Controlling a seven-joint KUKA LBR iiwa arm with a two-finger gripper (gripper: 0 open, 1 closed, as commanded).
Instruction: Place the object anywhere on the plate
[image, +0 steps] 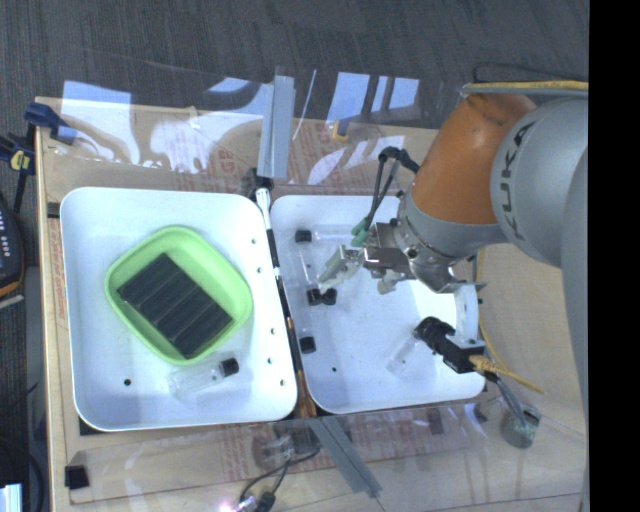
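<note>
Object: a clear vial with a black cap (203, 377) lies on its side on the floor of the left bin (90, 390), just beside the lower edge of the green plate (225, 270), apart from its rim as far as can be judged. The plate sits tilted in that bin and carries a dark ribbed rectangular pad (173, 292) covering most of its surface; a narrow green margin stays bare around the pad. Open white floor lies left of and below the plate. The right bin (350, 385) holds a black-capped vial (318, 296) near its left wall, another (303, 236) near the top left corner, a small dark piece (307, 344) lower down, and a clear vial (405, 352) toward the right. The gripper (360, 262) hangs over the right bin's upper middle; whether its jaws are open or closed cannot be told, and nothing can be made out between them. The arm (500, 170) overhangs the bin's right side
</note>
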